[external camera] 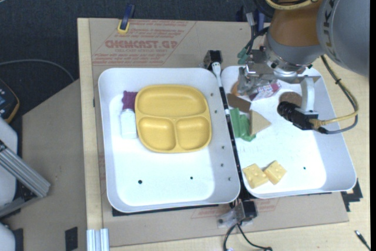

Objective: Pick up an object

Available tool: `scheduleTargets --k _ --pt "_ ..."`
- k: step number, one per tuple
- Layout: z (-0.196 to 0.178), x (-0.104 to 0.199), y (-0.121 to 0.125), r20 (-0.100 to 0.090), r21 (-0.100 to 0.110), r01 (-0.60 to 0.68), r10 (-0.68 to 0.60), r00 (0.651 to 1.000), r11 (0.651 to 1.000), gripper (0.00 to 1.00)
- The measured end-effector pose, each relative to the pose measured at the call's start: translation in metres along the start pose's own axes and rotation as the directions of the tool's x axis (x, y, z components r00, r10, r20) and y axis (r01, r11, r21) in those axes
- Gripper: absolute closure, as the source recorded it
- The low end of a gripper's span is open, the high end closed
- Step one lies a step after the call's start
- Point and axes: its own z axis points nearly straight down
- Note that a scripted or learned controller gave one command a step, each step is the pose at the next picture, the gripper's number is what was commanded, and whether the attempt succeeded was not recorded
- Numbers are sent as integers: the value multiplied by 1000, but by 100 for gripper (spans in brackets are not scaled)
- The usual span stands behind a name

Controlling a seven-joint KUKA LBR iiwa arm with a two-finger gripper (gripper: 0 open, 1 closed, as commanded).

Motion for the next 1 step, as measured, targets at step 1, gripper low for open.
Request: scheduleTargets --k 1 --pt "15 0 -11 -1 8 -1 1 1000 1000 100"
